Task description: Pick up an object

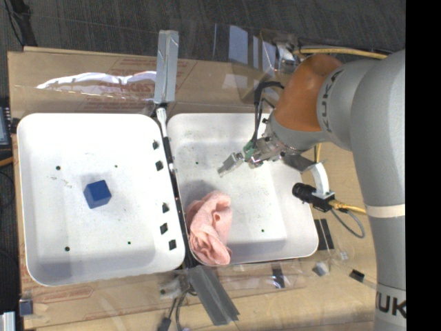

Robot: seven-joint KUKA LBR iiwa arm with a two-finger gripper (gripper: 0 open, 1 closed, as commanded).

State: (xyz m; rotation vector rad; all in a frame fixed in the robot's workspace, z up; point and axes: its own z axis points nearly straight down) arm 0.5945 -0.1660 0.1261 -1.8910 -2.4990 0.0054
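Pink cloth (pixel 210 227): I saw it crumpled in the right bin (pixel 275 243), at that bin's near-left corner, pressed up against the wall shared with the left bin. It lay loose on the floor of the bin, nothing gripping it.
Blue cube (pixel 97 193): I saw it in the left bin (pixel 41 254), a little left of that bin's middle, sitting flat and alone, well apart from the cloth.
Gripper (pixel 231 163): I saw it over the right bin, in that bin's far half, pointing toward the left of the view. Its fingers looked slightly parted, with nothing between them. It was well apart from the cloth, which lay nearer the camera.
Arm (pixel 358 116): I saw it reaching in from the right, grey, with the orange band (pixel 303 95) just above the wrist, over the far-right corner of the right bin.
Cables: I saw a yellow cable (pixel 348 216) and a black fitting (pixel 306 193) at the right rim of the right bin, below the wrist.
Bins: I saw the two white bins side by side, touching along a shared edge marked by small black clips (pixel 165 205).
Counter (pixel 89 81): I saw brown board under and behind the bins, with a strip of clear plastic (pixel 96 83) lying behind the left bin.
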